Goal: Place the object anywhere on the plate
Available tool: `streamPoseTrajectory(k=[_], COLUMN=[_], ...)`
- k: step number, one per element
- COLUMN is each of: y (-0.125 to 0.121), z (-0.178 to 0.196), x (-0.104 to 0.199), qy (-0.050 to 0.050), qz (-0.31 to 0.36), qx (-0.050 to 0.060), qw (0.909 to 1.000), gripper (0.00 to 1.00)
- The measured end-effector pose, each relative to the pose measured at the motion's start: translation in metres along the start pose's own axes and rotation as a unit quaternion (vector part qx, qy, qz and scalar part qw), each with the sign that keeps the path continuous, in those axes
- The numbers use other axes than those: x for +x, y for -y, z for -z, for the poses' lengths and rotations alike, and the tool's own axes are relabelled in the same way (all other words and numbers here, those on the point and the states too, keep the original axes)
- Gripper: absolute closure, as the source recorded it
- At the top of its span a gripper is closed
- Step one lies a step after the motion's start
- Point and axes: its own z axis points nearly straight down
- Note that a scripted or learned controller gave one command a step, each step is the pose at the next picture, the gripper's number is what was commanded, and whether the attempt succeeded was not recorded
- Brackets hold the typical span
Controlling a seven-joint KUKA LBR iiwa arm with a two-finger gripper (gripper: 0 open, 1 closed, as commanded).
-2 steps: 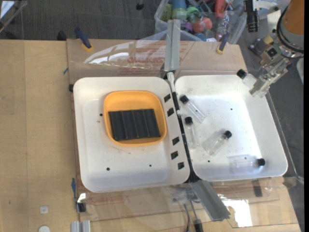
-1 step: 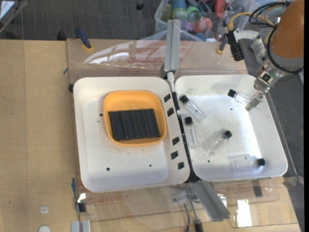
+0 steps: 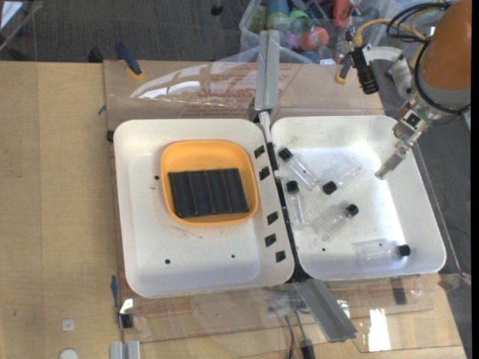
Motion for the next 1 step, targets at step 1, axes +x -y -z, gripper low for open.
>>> streamPoseTrajectory(k=[1], y=[-0.0120], z=[0.0388], x=[0.0145], qy=[-0.003], qz=[0.073], qx=[0.001], qw=[0.9974], gripper=[0.00])
